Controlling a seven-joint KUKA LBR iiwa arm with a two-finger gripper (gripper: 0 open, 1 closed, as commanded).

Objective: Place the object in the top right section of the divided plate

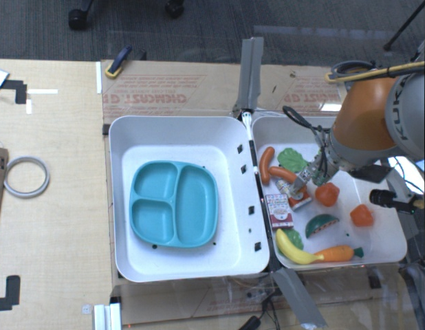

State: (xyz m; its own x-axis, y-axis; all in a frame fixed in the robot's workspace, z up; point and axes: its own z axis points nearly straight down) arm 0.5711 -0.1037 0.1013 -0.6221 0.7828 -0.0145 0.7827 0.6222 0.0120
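Item: my hand, low in the right bin, at about nine o'clock from my orange wrist band. Whether it is wide or narrow I cannot tell.

Beneath and just beside it: two sausages, a green leafy piece, a small carton, a tomato. Which is the object I cannot tell.

Further stock: watermelon slice, banana, carrot, second tomato.

Destination: teal divided plate in the left bin, at nine o'clock from the hand.

Handling note: the pile is crowded, so I judge a good grasp should isolate one piece, close squarely and lift straight before crossing.
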